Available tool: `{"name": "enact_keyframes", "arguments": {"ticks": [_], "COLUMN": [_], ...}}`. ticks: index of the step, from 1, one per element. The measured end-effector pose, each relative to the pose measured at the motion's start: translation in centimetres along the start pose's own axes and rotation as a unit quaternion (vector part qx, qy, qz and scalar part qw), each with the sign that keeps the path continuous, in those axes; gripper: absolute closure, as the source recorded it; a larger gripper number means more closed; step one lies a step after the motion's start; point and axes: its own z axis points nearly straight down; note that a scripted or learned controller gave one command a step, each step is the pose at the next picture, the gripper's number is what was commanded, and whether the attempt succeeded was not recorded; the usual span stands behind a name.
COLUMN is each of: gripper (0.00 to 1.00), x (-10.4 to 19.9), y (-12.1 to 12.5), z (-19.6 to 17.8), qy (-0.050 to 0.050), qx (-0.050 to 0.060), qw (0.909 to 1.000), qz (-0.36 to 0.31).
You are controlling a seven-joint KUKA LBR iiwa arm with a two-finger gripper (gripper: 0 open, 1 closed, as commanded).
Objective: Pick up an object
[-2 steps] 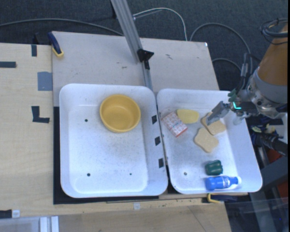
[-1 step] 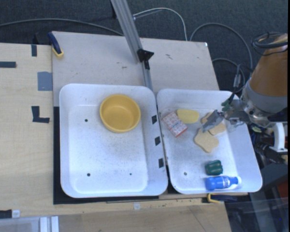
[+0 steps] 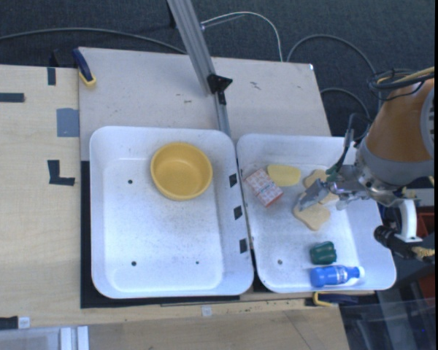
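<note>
From the overhead camera I have the gripper [image 3: 312,195] low in the right bin [image 3: 292,275], fingers spread, unclosed, over the tan bread-shaped piece [image 3: 313,214]. A yellow piece [image 3: 283,174] lies just left. Nothing lifted yet; closing and raising remain.

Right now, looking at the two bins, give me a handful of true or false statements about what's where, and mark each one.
1. The yellow bowl sits in the left bin. True.
2. The blue bottle lies in the left bin. False: it lies near the right bin's front edge.
3. The green object lies right behind the blue bottle. True.
4. The gripper hovers over the yellow bowl. False: it is over the right bin, at the tan pieces.
5. The patterned box lies in the right bin. True.
</note>
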Motion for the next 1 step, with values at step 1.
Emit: {"name": "enact_keyframes", "arguments": {"ticks": [1], "gripper": [0.00], "x": [0.63], "y": [-0.18], "z": [4.52], "qy": [0.001], "qx": [0.000], "qw": [1.0000], "qz": [0.000]}}
